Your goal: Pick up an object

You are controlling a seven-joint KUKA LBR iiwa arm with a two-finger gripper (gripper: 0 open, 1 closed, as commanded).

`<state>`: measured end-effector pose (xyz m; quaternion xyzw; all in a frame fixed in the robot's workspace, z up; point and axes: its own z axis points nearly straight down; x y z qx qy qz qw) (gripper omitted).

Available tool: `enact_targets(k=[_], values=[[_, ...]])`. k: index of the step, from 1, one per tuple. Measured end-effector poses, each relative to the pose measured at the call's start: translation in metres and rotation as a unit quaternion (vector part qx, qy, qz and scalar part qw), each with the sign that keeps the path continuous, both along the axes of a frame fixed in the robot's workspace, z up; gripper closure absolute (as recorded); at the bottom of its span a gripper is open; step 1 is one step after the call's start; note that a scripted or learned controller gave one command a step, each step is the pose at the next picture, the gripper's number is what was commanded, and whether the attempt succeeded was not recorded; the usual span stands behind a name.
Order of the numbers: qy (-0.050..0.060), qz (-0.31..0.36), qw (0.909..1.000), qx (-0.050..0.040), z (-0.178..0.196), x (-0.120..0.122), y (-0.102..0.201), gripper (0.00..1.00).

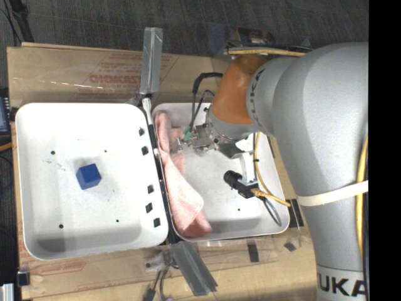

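A pink cloth (180, 182) lies crumpled along the left wall of the right bin (250, 227), from the back corner down to the front. My gripper (190, 137) hangs low over the upper part of that bin, at the cloth's right edge near its top. The wrist hides the fingers, and I see nothing held between them. A small blue cube (89, 175) rests on the floor of the left bin (37, 124), far from the gripper.
The grey arm with its orange band (233, 99) covers the right bin's back right part. A black plug on a yellow cable (241, 185) hangs over the right bin's floor. A cardboard sheet (75, 68) lies under both bins.
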<state>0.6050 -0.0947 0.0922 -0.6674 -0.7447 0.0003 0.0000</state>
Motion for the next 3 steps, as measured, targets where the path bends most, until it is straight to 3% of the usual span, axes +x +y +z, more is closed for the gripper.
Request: enact_targets(k=[1,2,3], values=[[0.001,-0.035,0.9994,0.0001,0.100,-0.051,0.022,0.00],[0.003,-0.033,0.9994,0.0003,0.040,-0.031,-0.002,0.00],[0.001,-0.002,1.0000,0.0004,-0.001,0.008,0.000,0.00]])
